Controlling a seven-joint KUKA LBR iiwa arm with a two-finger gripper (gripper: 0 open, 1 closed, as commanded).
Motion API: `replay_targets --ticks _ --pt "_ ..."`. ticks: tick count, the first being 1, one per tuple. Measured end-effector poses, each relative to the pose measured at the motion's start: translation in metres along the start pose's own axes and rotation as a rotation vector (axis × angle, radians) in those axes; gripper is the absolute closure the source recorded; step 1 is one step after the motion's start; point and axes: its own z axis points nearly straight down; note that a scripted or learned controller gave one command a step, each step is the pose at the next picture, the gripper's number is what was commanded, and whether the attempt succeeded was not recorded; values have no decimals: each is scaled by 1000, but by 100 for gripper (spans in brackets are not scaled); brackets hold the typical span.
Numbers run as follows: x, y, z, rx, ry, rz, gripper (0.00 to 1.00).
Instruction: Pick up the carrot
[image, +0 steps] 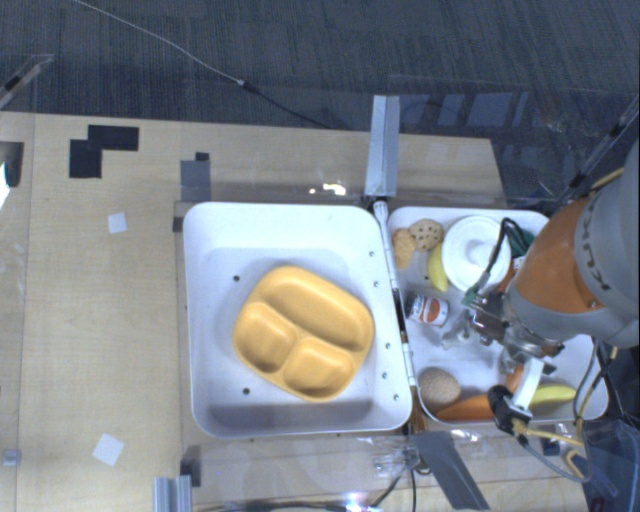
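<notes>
A pale wooden bench top (90, 330) with a few black square marks (100, 148) and small white paper tags (117, 222) fills the lower part, while behind it lies a dark blue-grey carpet floor (250, 45) crossed by a thin black cable (170, 45).

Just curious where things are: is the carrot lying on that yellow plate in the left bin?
No, the carrot lies in the right bin, apart from the yellow plate.

- Your carrot (463, 408) is orange and tapered, lying flat and roughly crosswise.
- You'll find it at the right bin's six o'clock edge.
</notes>
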Motion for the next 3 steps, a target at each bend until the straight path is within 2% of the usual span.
replay_targets --ticks 1,2,3 --pt "4 -7 -15 -5 3 232 0" --pt "5 -6 -26 -8 5 224 100" --pt "10 3 -211 -12 7 402 100"
